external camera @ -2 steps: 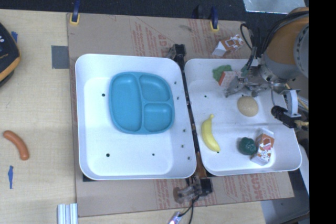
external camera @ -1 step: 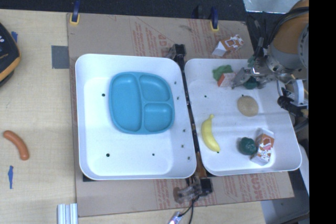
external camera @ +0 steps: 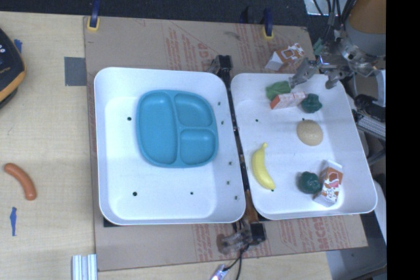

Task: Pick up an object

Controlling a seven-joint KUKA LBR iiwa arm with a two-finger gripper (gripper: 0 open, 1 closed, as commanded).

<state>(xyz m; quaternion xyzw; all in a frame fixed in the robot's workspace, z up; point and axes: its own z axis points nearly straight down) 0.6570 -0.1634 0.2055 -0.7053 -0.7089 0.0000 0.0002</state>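
- risk, crowding: the gripper [external camera: 316, 73] is hovering at the far edge of the right bin [external camera: 354, 141], just beside a tight cluster there: a green piece [external camera: 278, 88], a small red-and-white carton [external camera: 289, 100] and a dark green lump [external camera: 311, 103] are lying touching or nearly touching. a descent here is likely closing on two things at once or nudging one aside.
- risk, rim: the fingers are sitting close to the bin's far wall, so a low approach could be striking the rim instead of reaching an item.
- risk, shape: the beige round object [external camera: 310, 132] looks smooth and domed; in my judgement it could be squirting out of a two-finger pinch.
- candidates: the banana [external camera: 263, 168] is lying apart from the rest near the bin's left wall, the easiest target by spacing. a second dark green lump [external camera: 308, 182] is touching a second carton [external camera: 331, 184] in the near right corner.
- pincer state: two metal fingers are showing spread apart, nothing between them; nothing is being held.
- arm pose: the arm is reaching in from the right, wrist over the bin's far right corner, fingers pointing down and leftward.
- left bin [external camera: 111, 141] is holding a blue divided tray [external camera: 176, 128].
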